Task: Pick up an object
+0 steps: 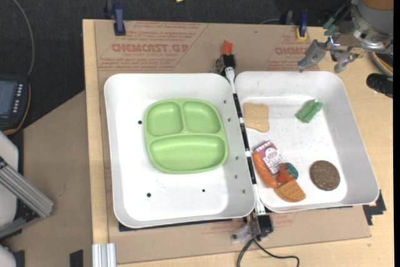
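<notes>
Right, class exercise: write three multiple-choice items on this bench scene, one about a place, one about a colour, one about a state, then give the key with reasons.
1. Where is the divided plate?
A. left bin
B. right bin
C. on the floor

2. What colour is the round flat item at the right bin's near right corner?
A. green
B. yellow
C. brown

3. What are the fingers of the gripper doing?
A. clamping the toast
B. spread with nothing between them
C. clamping the plate

Key: A, it lies in the left bin; C, it is dark brown; B, the gripper hangs above the right bin's far rim, fingers apart.
</notes>
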`<state>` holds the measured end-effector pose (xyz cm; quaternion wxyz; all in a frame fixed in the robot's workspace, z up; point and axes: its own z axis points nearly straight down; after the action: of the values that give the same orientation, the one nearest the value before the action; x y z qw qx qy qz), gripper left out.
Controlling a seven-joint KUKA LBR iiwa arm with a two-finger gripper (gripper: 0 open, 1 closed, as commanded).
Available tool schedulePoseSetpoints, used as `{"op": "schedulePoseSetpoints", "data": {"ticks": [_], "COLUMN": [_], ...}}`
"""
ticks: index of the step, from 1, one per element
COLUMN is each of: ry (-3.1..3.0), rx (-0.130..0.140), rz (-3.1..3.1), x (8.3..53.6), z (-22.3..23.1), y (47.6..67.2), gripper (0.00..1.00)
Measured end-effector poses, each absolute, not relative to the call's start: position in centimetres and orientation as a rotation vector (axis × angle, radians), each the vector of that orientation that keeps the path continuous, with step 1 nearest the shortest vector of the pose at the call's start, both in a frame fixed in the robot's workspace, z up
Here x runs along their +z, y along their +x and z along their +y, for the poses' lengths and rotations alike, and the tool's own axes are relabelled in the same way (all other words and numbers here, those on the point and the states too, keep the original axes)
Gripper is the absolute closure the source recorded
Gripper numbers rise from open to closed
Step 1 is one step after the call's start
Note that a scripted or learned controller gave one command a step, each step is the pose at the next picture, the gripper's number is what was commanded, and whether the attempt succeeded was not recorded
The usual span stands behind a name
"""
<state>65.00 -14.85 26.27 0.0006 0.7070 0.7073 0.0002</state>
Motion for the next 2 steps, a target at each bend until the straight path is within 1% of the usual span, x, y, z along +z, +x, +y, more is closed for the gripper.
{"op": "schedulePoseSetpoints", "data": {"ticks": [1,2], "ry": [2.228,2.211], "rx": [-0.001,0.009], "rz": [2.224,2.222], "x": [7.8,8.7], "z": [-11.8,-9.3], "y": [59.8,67.0], "gripper": [0.0,0.0]}}
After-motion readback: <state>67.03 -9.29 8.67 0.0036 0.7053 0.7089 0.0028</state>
